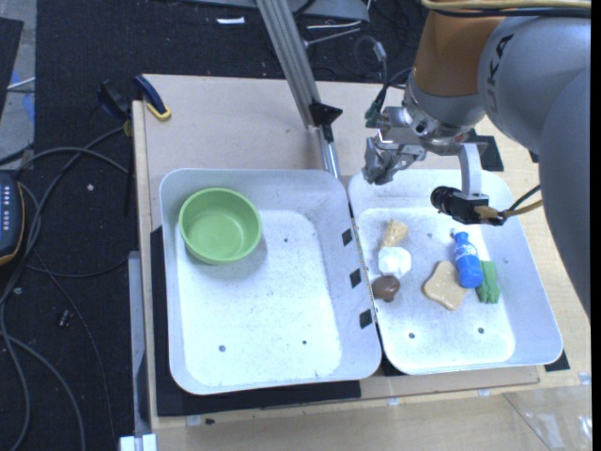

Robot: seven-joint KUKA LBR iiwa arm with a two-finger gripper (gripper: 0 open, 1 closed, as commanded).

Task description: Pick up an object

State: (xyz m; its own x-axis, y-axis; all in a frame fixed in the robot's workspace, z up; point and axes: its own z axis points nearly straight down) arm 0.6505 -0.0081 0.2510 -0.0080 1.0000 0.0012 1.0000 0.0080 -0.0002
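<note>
Jaws point(380, 169): upper centre-right, above right bin's point(535, 322) top-left corner; cannot tell whether open or gripping.
Blue bottle point(466, 260): right bin, long axis nearly vertical in frame, cap toward top.
Green bowl point(220, 225): left bin point(263, 346), upper left.

A tan bench point(235, 125) carries two shallow white bins side by side, the left bin point(282, 346) and the right bin point(526, 336). A metal pole point(286, 45) slants up from between them. Black cables point(56, 172) trail over the dark floor point(66, 365) at left.
</note>
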